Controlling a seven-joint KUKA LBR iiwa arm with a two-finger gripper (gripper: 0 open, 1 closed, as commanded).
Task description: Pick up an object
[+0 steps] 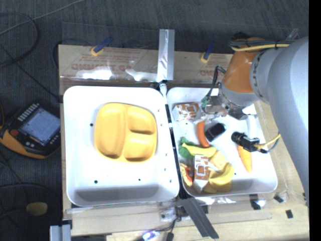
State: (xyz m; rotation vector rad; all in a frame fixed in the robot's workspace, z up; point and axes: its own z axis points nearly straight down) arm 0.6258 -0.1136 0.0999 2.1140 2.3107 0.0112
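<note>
The arm reaches in from the right and hangs over the right bin (261, 182), which holds all the loose items; the left bin (75, 185) carries a yellow divided tray (125, 131) and serves, by the look of it, as the place where picked things would go. The claw (214, 130) sits low among the clutter near the bin's upper middle, a dark block just beside an orange carrot-like piece (201, 133). Whether it is wide, narrow or closed on anything cannot be told from this slanted view, because the wrist and the dark housing cover its tips.

The candidates for picking lie close together: the small printed packet (186, 110) near the bin's top left corner, the orange piece touching the claw's left side, a second carrot (244, 158) toward the right wall, and a heap at the bottom made of a banana (223, 177), a green piece (189, 149) and another printed carton (201, 167). The claw's position suggests the orange piece or the packet is the target, since those are nearest to it. The crowding looks risky: neighbours touch one another, so a grasp may nudge or catch two things at once.
</note>
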